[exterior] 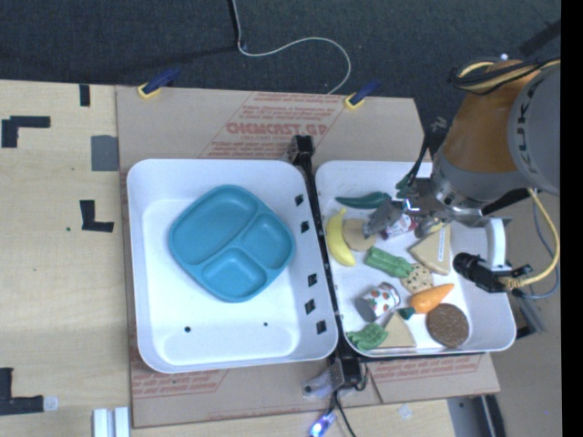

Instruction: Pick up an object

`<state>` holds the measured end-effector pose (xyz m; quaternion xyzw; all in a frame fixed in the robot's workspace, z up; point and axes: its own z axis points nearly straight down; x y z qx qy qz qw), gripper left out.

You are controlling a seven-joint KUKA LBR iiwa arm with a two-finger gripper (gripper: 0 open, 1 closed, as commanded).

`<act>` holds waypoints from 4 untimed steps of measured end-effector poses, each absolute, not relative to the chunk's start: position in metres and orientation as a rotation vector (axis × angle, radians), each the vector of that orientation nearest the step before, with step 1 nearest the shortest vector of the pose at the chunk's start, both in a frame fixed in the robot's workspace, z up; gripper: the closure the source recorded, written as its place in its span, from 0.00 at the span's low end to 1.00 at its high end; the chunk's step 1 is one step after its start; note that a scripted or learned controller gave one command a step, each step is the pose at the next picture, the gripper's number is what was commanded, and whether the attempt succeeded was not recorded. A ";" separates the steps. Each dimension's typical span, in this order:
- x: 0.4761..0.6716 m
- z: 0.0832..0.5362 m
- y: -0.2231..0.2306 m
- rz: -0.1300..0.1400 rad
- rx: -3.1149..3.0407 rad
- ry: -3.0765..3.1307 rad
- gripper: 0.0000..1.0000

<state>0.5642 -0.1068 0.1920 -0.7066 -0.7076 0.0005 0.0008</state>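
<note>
At the near edge of the right bin (499,340) lay a green leafy toy (368,338) by the near-left corner, a pale wedge beside it, and a brown round cookie (447,325) toward the near-right corner. Just beyond them an orange carrot (428,298) pointed toward the bin's right wall, with a small grey and white toy (377,300) to its left and a spotted cracker piece (418,277) touching the carrot's far side. Further in, a green pickle-like piece (390,263) lay near the middle of the bin, and a yellow banana (340,238) curved along the left wall. A pale cheese-like wedge (433,251) sat toward the right side. Beyond the banana, a dark green pepper (363,199) lay close to the far-left corner.

The gripper (390,218) was low over the far half of the right bin, its grey fingers close to the banana's far end and a tan piece under it. Whether the pincer was open or closed, I could not tell; nothing was clearly seen between its tips. The arm (496,139), with its orange band, reached in over the bin's far-right corner.

In the left bin (146,271) a blue divided plate (232,241) sat tilted near the middle, nearer the far edge. Both bins rested on a cardboard sheet (273,121) on the bench (55,271), and a white cable (301,48) looped beyond the cardboard's far edge.
</note>
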 end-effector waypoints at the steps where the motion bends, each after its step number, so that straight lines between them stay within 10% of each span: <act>1: 0.497 0.183 -0.039 0.006 -2.210 -2.221 0.00; 2: 0.499 0.193 -0.043 0.004 -2.216 -2.221 1.00; 3: 0.482 0.183 -0.004 0.005 -2.215 -2.222 1.00; 4: 0.485 0.290 0.037 -0.013 -2.216 -2.233 1.00</act>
